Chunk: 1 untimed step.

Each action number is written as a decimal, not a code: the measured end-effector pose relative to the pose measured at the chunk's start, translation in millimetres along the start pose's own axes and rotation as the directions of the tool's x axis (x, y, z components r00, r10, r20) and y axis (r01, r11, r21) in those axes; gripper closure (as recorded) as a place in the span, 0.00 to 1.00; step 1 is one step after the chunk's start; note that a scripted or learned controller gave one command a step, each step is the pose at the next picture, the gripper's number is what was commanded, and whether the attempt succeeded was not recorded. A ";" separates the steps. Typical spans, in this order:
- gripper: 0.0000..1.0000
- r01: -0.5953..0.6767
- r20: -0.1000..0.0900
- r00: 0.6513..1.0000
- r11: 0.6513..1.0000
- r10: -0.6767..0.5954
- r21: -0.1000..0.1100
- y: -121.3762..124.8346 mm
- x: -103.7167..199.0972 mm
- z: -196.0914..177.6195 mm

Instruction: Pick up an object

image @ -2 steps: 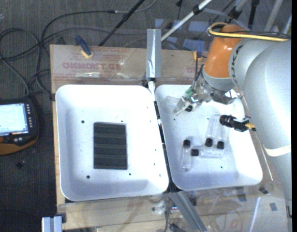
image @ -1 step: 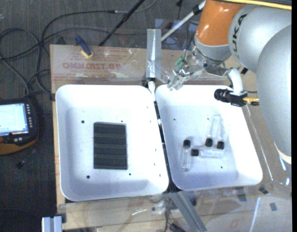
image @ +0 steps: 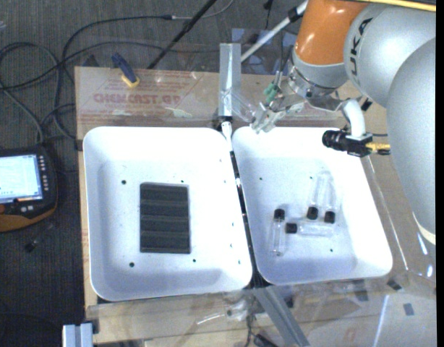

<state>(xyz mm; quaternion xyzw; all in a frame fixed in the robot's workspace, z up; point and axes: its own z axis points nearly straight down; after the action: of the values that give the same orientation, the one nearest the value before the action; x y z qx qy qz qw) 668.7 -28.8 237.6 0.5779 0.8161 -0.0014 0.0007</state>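
Vials (image: 309,219), about 4 clear ones with black caps, lie in the right bin (image: 366,255), 1 ribbed black block (image: 164,217) in the left bin (image: 106,194); the gripper (image: 269,114) hangs over the right bin's back rim.

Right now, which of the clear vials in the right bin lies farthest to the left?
The vial with its black cap at the top end, lying nearly upright in the view by itself. The other vials cluster to its right, closer to the bin's right wall.
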 end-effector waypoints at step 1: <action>1.00 0.172 0.002 0.985 0.985 -0.172 -0.002 -15.4 -37.0 -197.0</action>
<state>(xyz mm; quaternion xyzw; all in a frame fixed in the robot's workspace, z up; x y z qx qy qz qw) 666.5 -68.1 434.6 0.5052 0.8630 -0.0009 0.0018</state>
